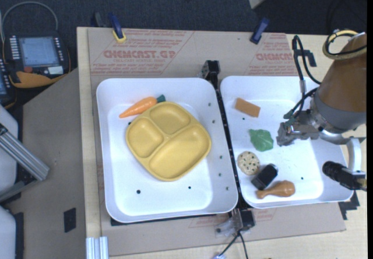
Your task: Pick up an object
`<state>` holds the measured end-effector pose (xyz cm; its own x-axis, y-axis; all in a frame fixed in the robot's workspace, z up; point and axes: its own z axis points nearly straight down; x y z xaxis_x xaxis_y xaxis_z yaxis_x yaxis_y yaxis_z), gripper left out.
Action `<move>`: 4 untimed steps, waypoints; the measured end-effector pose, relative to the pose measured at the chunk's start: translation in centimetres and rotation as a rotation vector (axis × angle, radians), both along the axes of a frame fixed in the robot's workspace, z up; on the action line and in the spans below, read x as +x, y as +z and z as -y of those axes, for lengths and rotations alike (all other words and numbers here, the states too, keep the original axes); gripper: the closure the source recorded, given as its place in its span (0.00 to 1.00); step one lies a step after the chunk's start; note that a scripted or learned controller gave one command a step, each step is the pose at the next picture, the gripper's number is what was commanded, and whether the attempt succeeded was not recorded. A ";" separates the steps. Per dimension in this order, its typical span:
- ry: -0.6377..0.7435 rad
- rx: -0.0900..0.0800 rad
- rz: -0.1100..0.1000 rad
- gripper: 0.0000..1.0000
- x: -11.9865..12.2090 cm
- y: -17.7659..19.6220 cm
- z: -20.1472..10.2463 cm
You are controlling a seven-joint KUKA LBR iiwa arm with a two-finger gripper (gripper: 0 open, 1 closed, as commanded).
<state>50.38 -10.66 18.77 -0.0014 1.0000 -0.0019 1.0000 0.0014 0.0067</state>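
The pincer is hovering in the right bin, just right of the green piece; whether it is open, I cannot tell. The arm is reaching in from that piece's right, wrist pointing down, nothing visibly gripped.

left bin: I see the yellow divided plate taking the centre, carrot at its upper-left rim; open floor along front and left | right bin: green piece, cookie, black block, drumstick crowd the left-front; orange block stands apart; back strip open
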 end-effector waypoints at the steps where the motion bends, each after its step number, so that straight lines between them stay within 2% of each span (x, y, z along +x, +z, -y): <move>1: 0.000 0.000 0.000 1.00 0.2 4.4 -0.5; 4: 0.005 0.004 -0.005 1.00 3.6 2.4 -15.5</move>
